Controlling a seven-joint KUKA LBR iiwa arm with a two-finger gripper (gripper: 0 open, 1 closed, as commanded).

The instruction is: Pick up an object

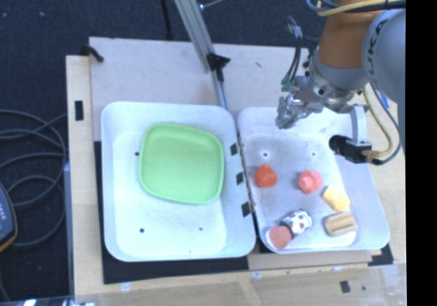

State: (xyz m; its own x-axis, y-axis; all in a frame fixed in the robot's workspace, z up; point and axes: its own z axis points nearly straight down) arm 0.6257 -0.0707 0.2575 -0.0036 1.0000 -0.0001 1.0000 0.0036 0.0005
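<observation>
My gripper (pixel 285 120) hangs over the far left corner of the right bin (pixel 287 147), above the bin floor and apart from every object. Nothing shows between its tips. Nearer the front lie an orange-red ball (pixel 265 177), a pink cup-shaped piece (pixel 310 181), a yellow block (pixel 336 198), a tan bread-like piece (pixel 339 223), a white patterned object (pixel 298 222) and a red disc (pixel 279 235).
The left bin (pixel 123 229) holds a green square plate (pixel 182 162). A metal pole (pixel 191 18) slants down to the divide between the bins. Black cables (pixel 27 154) lie off the bench at left.
</observation>
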